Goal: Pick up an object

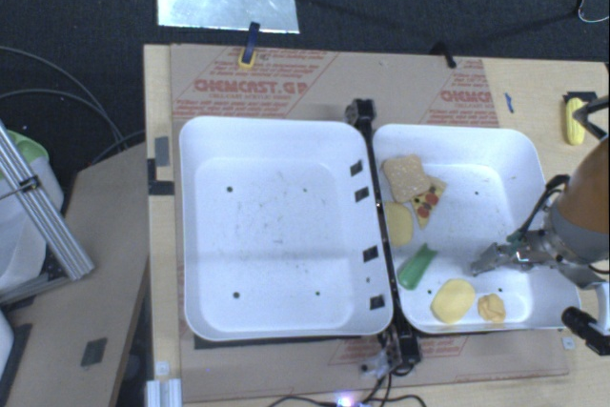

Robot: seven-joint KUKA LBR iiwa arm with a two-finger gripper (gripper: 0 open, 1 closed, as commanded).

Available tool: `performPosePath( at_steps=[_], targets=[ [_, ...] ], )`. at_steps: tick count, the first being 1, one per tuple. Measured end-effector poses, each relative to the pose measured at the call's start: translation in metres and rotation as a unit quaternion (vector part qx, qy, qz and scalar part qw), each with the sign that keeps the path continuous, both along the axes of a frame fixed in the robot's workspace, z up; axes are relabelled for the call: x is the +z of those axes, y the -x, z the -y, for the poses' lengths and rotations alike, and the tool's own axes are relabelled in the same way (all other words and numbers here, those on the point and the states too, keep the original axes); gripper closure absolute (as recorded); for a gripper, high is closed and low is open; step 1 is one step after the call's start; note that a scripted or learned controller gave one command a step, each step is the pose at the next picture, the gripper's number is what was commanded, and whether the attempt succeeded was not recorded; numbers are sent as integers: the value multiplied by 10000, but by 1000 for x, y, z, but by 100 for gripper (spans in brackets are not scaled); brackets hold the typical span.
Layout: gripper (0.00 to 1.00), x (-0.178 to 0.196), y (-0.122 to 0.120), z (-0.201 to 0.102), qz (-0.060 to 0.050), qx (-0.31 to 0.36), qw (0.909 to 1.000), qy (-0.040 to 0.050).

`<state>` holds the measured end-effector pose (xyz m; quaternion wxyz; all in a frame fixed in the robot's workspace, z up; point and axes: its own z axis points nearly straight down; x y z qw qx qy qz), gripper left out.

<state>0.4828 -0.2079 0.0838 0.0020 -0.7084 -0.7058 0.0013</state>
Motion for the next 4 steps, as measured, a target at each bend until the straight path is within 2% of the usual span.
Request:
performPosePath(
  at_steps=[1,2,3,4],
  targets=[
    [0,90,-69,-61,93,83,9999,9],
    [0,18,-9,0,-9,-14,10000,9],
    [0,-1,-49,-128,36,92,10000,-12],
    [0,0,-21,-119,12,22,10000,0]
  ],
)
